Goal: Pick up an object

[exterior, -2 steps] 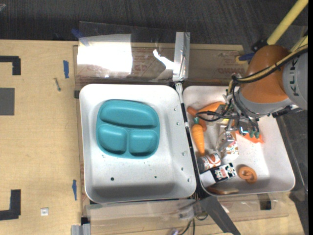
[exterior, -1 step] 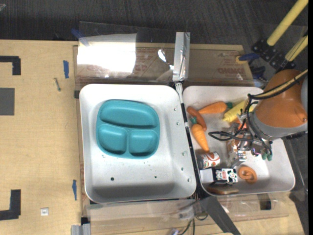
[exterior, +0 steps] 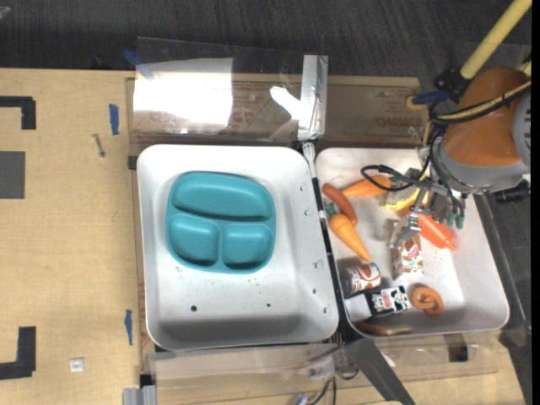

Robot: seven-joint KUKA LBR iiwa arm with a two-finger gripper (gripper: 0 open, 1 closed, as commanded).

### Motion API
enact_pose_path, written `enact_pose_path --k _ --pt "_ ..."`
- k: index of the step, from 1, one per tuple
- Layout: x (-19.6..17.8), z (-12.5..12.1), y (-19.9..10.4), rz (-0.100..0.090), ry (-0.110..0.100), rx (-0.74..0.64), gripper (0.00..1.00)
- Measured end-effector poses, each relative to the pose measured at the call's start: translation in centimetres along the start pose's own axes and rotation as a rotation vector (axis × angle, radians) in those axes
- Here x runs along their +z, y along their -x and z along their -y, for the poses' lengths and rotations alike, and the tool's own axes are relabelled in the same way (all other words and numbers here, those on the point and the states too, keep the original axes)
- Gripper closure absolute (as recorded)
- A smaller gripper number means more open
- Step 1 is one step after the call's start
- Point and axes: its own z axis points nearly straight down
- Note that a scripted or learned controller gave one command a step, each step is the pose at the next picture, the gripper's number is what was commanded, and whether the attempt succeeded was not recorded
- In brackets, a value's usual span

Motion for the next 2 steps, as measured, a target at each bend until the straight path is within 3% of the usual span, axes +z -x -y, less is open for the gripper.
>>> enact_pose_path --k 1,2 --pt "2.5 0.8 -4.5 0.003 0.000 0.008 0.00" --pt "2.5 -2.2 -3.4 0.005 0.001 0.027 0.00"
